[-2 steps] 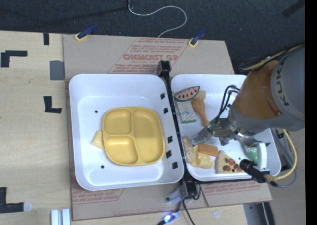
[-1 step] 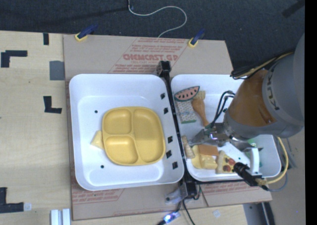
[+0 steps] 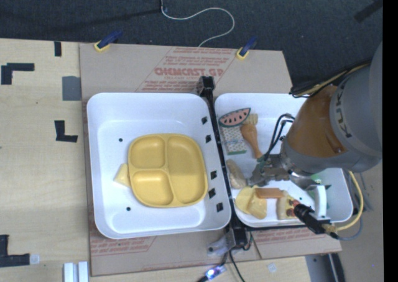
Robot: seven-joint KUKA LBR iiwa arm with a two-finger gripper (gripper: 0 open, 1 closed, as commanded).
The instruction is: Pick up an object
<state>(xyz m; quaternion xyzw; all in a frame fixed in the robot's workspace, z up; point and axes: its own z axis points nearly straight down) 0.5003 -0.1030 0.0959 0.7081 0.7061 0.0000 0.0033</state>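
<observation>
In the left bin [image 3: 102, 150] one yellow plate [image 3: 166, 170] is seen. In the right bin [image 3: 273, 104], one watermelon slice [image 3: 235, 117] and several other small things are scattered beneath the tool [image 3: 262, 174]; its state cannot be told.

**Objects in the two bins**

Left bin [image 3: 99, 150]: yellow divided plate [image 3: 168, 170], three compartments, lying flat at centre. A pale yellow piece [image 3: 121, 176] pokes out from under its left edge.

Right bin [image 3: 273, 102]: watermelon slice [image 3: 234, 117] near the top left, just above a small patterned card [image 3: 235, 141]. Wooden spoon [image 3: 250, 134] slants beside them. Yellow wedge [image 3: 251, 202] at the lower left; reddish stick [image 3: 270, 193] and a tan piece [image 3: 286, 207] just right of it.
</observation>
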